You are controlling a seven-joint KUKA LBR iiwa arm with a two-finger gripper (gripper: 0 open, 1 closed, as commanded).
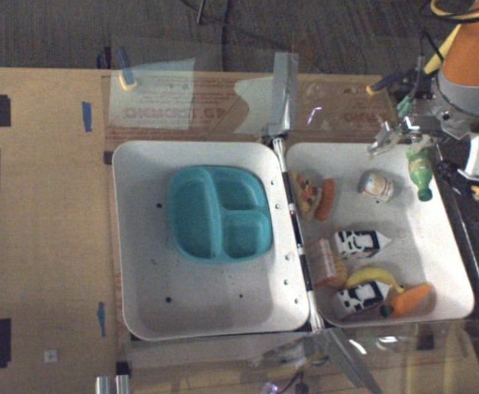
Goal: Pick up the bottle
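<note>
Arm (469, 48): grey with an orange band, entering from the far right; its upper part is cut off by the frame edge.

Claw (407, 134): seen above the far right corner of the right bin (461, 286). Metal parts and cables crowd the wrist, and whether the claw is spread or pressed together cannot be told.

Bottle (420, 173): small, green, glossy plastic, lying in the right bin close against its right wall, just below the claw. Whether it is touched by the claw cannot be made out.

Can (376, 186): short, rounded, pale label, placed left of the bottle, apart from it.

Pizza slice (306, 192) and sausage (326, 199): toy food, laid side by side near the bin's left wall.

Milk cartons, two, black-and-white patterned: one (356, 243) in the middle of the bin, one (359, 299) at the near edge, partly covered.

Banana (372, 277) and carrot (412, 300): smooth, lying on and beside the nearer carton.

Brownish item (324, 264): blurred, kind not identifiable.

Left bin (140, 302): white, shallow, rounded corners, holding a teal plate (219, 213) with three compartments.

Bench (42, 220): tan board marked with blue tape.
</note>
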